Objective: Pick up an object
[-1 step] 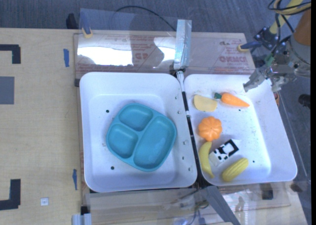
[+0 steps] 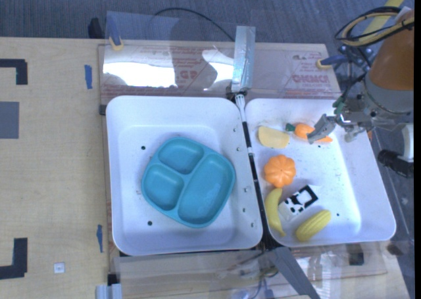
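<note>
- Hovering low over the far part of the right bin (image 2: 368,222), with the gripper (image 2: 323,131) close beside a small orange carrot-like toy (image 2: 302,130).
- Cannot tell whether the jaws stand wide or narrow: too small and too blurred at this slant to read.
- Seeing nothing clearly between the jaws, so counting no object as picked up yet.
- Judging the task at its approach stage: reach made into the bin, grasp and lift not yet done.
- Finding candidate objects all in the right bin: a pale yellow wedge (image 2: 272,137) just left of the carrot-like toy, an orange mandarin (image 2: 279,169) nearer the middle, a banana (image 2: 272,211) along the near left wall, a black-and-white item (image 2: 298,201) touching it, and a yellow corn-like piece (image 2: 312,224) at the near edge.
- Noting a blue divided plate (image 2: 189,181) lying alone in the left bin (image 2: 125,160), well apart from the arm.
- Guessing the carrot-like toy as the likeliest target, being nearest the gripper.
- Remaining, by this reading: closing on 1 object, raising it off the bin floor, and showing it held.
</note>
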`<state>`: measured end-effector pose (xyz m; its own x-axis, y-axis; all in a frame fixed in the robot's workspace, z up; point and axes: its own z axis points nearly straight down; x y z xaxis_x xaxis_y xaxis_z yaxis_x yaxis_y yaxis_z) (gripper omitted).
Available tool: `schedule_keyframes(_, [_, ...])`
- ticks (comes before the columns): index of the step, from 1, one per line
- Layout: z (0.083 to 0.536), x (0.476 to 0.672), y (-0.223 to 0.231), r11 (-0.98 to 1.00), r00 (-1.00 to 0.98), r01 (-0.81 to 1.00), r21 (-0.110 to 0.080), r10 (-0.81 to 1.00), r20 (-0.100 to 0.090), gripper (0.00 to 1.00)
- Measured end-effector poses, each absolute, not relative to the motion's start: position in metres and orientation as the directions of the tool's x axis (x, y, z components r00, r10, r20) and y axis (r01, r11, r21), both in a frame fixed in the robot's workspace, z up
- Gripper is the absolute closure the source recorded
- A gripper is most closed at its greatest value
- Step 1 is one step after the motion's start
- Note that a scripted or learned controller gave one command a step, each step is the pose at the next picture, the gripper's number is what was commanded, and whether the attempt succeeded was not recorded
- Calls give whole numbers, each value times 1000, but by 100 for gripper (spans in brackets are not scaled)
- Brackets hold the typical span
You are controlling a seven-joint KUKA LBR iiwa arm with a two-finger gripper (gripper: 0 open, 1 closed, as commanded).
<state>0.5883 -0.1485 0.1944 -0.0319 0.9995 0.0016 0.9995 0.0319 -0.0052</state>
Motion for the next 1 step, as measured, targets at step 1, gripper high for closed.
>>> schedule_keyframes(1, [159,659,-182,-55,55,999,-2,999,-1,0])
